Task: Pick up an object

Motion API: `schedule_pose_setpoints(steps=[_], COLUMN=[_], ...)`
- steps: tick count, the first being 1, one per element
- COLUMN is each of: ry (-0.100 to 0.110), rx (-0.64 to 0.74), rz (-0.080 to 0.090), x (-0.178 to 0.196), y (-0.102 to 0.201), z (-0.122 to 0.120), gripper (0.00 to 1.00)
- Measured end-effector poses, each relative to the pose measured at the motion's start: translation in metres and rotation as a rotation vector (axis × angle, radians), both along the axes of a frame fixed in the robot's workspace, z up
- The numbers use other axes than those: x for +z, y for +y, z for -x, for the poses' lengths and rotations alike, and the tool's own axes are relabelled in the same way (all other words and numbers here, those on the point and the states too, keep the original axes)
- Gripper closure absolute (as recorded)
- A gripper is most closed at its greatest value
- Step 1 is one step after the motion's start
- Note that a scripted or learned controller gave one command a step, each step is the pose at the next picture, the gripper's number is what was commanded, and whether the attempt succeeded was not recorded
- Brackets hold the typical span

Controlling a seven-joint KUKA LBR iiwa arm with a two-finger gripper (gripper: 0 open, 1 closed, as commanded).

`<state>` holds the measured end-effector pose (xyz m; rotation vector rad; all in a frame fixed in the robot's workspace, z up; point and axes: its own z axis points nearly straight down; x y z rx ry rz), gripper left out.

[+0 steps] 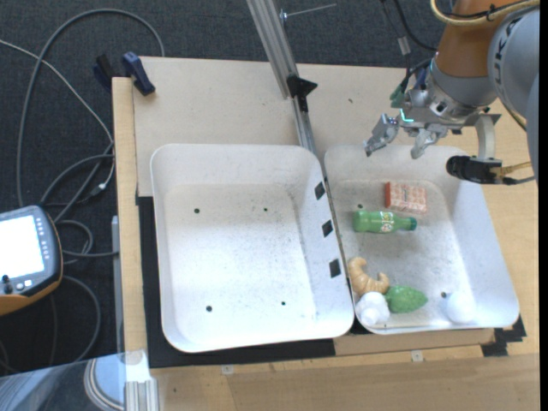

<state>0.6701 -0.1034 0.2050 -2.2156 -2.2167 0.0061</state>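
My gripper (399,145) hangs over the far rim of the right bin (476,229), open, with nothing between its fingers. Just below it in that bin lies a pink-orange packet (405,196). A green bottle (384,222) lies on its side a little nearer. At the bin's near edge sit a tan croissant-shaped piece (366,275), a white round object (372,307) and a green lumpy object (406,299). Another white object (460,307) rests in the near right corner.
The left bin (233,247) lies beside the right one, with a black-marked divider ridge (328,229) between them. A slanted metal rod (272,37) rises from the back of the bench. Cables and a handheld pendant (26,259) lie on the floor at left.
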Motion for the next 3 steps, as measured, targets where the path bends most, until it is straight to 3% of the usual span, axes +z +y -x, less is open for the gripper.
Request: schedule_pose_setpoints(steps=[1,3], ry=[-0.005,0.000], rx=[0.001,0.001], rz=[0.002,0.001], x=[0.003,-0.105], y=[0.000,0.001], z=[-0.001,-0.006], gripper=[0.00,0.00])
